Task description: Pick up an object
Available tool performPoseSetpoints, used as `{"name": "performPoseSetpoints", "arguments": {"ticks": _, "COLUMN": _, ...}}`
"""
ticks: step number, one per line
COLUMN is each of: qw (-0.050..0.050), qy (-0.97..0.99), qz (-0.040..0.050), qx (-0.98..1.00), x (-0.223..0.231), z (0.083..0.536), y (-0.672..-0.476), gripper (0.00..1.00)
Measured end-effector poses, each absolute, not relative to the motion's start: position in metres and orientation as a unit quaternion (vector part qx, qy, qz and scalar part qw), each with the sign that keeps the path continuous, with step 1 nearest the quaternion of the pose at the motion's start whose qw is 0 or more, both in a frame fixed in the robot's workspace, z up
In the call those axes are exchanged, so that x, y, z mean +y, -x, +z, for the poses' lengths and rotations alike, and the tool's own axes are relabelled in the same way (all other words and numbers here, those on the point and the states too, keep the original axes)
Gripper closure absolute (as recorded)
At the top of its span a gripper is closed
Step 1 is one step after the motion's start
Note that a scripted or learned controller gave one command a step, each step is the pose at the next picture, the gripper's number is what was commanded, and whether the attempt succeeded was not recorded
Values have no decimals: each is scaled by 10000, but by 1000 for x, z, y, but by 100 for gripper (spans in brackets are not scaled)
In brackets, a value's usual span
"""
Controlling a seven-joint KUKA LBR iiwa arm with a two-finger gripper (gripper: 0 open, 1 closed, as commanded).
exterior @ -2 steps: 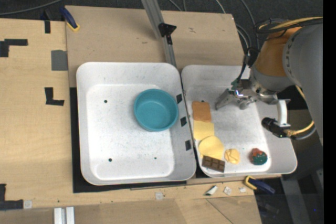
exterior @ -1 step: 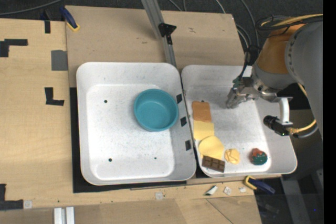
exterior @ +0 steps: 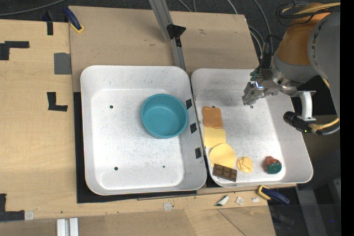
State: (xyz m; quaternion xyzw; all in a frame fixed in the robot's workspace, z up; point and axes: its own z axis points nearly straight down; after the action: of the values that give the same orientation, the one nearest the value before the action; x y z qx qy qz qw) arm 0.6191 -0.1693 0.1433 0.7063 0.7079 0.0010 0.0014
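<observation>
A wooden bench (exterior: pixel 138 36) holds two shallow white bins side by side. The left bin (exterior: pixel 99 119) has a blue bowl (exterior: pixel 164 115) in it. The right bin (exterior: pixel 287 141) holds small toy foods.

The gripper (exterior: pixel 251 96) hangs over the upper part of the right bin, above bare white floor. It is too small and dark to tell how it is set. Nothing can be seen in it, so the pick looks not yet done. The arm would have to come down on one toy and lift it.

The toys lie well apart from the gripper, toward the near side of the bin. A brown toast piece (exterior: pixel 212 117), a yellow square (exterior: pixel 215 136), a yellow round piece (exterior: pixel 223 153) and a chocolate bar (exterior: pixel 225 173) make a row. The row's long line runs from the bin's middle toward its near edge. The toast's long side runs the same way. The chocolate bar lies across it. A small yellow lump (exterior: pixel 244 163) and a red and green toy (exterior: pixel 271 164) sit beside the bar; they are round-ish and point no clear way.
</observation>
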Motion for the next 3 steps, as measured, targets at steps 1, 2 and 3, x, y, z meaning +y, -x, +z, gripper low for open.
{"name": "performPoseSetpoints", "arguments": {"ticks": 1, "qw": 22, "qy": -7066, "qz": 9, "qx": 7076, "x": -178, "z": 196, "y": -625, "gripper": 100}}
{"name": "performPoseSetpoints", "arguments": {"ticks": 2, "qw": 30, "qy": -7064, "qz": 16, "qx": 7078, "x": -177, "z": 260, "y": -628, "gripper": 100}}
{"name": "performPoseSetpoints", "arguments": {"ticks": 3, "qw": -3, "qy": -7051, "qz": 4, "qx": 7091, "x": -126, "z": 264, "y": -629, "gripper": 100}}
